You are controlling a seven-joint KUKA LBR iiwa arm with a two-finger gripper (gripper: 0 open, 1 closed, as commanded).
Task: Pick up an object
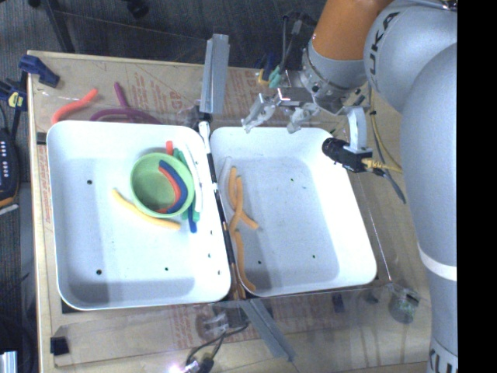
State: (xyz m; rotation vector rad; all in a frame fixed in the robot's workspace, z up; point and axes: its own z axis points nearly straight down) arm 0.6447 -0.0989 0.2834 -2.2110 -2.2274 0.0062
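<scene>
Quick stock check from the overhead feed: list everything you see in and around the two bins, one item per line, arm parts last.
White bins: 2, white, side by side on the bench; left bin, right bin.
Bowl: 1, green, left bin, upper middle, with red and blue curved strips in it.
Yellow strip: 1, yellow, left bin, below and under the bowl's edge.
Orange strips: several, orange, right bin, along its left wall.
Loose strips on the bench: a few, orange-red and purple, above the left bin.
Bench: 1, tan, under both bins.
Arm: 1, grey with an orange band, reaching in from the right.
Pincer: 1, metallic, above the right bin's top edge, fingers spread, nothing between them.
</scene>
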